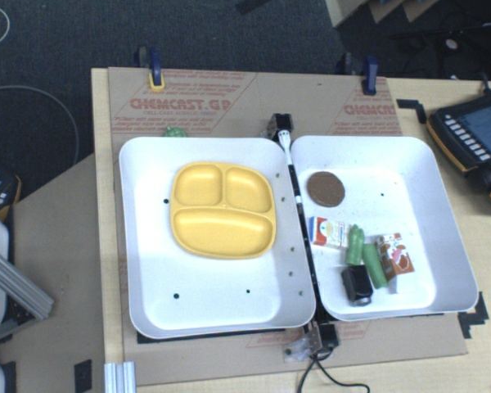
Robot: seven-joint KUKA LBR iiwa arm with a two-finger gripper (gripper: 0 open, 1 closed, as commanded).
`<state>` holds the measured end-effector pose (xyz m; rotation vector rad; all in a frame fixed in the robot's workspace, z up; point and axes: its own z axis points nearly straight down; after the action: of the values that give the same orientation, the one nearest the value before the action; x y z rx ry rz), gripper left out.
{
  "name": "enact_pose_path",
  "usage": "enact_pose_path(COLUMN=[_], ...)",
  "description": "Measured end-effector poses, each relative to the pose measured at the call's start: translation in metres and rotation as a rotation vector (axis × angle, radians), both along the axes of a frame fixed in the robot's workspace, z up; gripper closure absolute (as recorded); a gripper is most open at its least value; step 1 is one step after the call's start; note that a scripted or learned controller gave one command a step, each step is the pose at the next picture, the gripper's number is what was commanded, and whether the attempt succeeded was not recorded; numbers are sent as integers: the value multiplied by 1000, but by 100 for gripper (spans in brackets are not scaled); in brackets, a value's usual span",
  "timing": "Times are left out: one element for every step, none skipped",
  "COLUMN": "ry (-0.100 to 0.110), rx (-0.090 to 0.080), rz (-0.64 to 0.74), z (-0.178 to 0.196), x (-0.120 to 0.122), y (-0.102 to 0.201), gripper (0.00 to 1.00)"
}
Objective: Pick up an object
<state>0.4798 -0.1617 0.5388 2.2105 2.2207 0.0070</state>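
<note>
The right bin [409, 170] holds a brown round disc [326, 188] near its back left. In front of it lie a small white and red packet [328, 232], two green cylinders [365, 255] side by side, a red and brown packet [394, 256] and a black block [357, 285]. These small things lie close together, some touching. The left bin [147, 285] holds a yellow divided plate [223, 210] with three compartments.
Both bins rest on a brown board [229, 97] held by blue clamps [155, 62] at the back. A small green thing [176, 132] lies on the board behind the left bin. A pendant with a screen [473, 133] sits at the right edge.
</note>
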Motion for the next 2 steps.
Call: enact_pose_path(ry=[13,1], rx=[3,-1], rz=[-8,-4], z=[-53,0], x=[-1,0], y=[-35,-40], gripper=[100,100])
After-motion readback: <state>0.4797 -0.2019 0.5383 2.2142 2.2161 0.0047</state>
